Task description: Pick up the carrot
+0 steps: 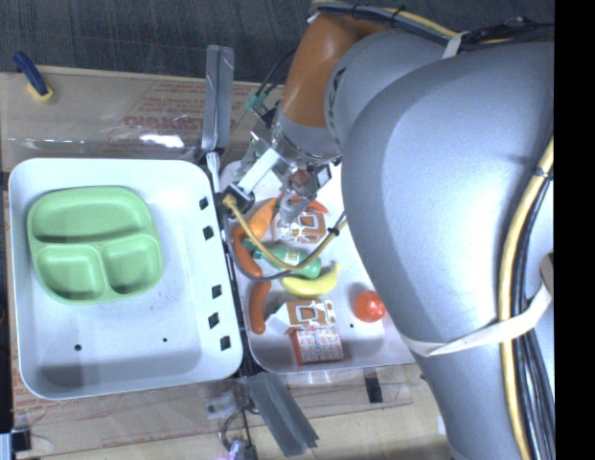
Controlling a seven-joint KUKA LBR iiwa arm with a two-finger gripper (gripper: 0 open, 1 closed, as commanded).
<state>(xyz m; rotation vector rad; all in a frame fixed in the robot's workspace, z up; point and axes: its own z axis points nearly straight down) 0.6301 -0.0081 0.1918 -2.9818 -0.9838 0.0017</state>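
In the right bin (374, 353), an orange tapered piece that I take for the carrot (263, 218) lies near the bin's left wall. My gripper (299, 199) hangs over the bin's upper middle, just right of the carrot and above a small patterned box (308, 226). The wrist and cables hide the fingertips. Nothing can be seen held between them.
A red-orange long piece (244, 253) and another (259, 307) lie along the left wall. A banana (312, 282), a tomato (369, 306) and a printed carton (312, 335) sit lower down. The left bin (182, 333) holds a green divided tray (94, 242). The grey arm covers the right side.
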